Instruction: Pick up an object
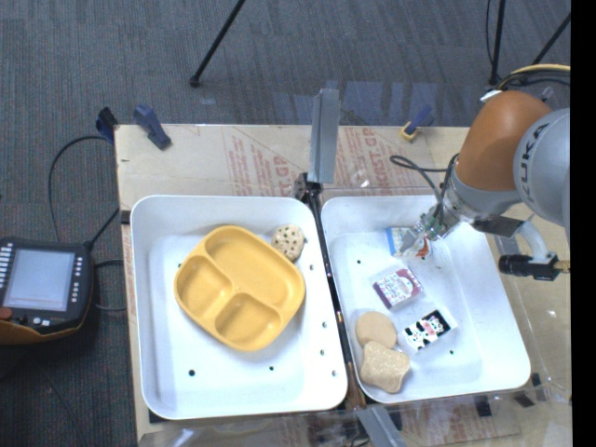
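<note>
Scene: we look down at a slant on a wooden surface (242, 161) carrying two shallow white bins side by side.
Left bin (154, 343): it holds a yellow divided plate (239, 287) lying flat in its middle, and a chocolate-chip cookie (289, 241) touching the plate's far rim.
Right bin (498, 343): this one holds the loose items we judge to be the picking candidates, since the arm works over it.
Arm (507, 152): grey with an orange band, it reaches in from the right edge of the surface and slants down toward the far side of the right bin.
Hand (424, 240): it sits low over a small blue-and-white packet (400, 240) near the bin's far wall; we cannot tell whether it is released or clenched, nor whether it touches the packet.
Likely target: the packet, because the hand is right at it; it lies on the bin floor, not lifted.
Other items: a pink-and-white carton (398, 288) lies at the middle of the bin, a black-and-white cow-print carton (427, 331) nearer the front, and two tan biscuit shapes (380, 349) touch each other at the front left corner.
Spacing: the items lie apart enough, in our judgement, for a single grasp.
</note>
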`<state>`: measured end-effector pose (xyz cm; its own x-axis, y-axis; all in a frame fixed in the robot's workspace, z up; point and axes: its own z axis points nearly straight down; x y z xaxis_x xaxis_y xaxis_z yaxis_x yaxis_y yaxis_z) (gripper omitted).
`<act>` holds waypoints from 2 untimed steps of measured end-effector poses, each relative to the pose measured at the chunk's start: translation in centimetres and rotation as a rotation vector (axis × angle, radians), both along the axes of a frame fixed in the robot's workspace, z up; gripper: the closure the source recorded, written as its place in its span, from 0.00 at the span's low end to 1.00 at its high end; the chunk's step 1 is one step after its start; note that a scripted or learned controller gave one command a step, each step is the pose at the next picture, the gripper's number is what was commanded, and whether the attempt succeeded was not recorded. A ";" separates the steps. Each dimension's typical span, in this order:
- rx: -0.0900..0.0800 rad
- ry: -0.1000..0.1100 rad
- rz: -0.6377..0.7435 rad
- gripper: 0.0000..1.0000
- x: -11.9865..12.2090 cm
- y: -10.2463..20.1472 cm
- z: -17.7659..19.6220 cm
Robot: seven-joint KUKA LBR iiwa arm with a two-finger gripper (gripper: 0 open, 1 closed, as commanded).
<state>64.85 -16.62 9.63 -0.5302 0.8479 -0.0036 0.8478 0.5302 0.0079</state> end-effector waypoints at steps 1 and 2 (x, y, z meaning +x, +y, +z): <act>0.005 -0.007 -0.398 1.00 -0.3 -4.0 0.1; 0.003 0.010 -0.841 1.00 -0.3 -0.6 3.5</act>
<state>64.52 -17.22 13.11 0.2785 0.9604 0.0006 0.9604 -0.2785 -0.0012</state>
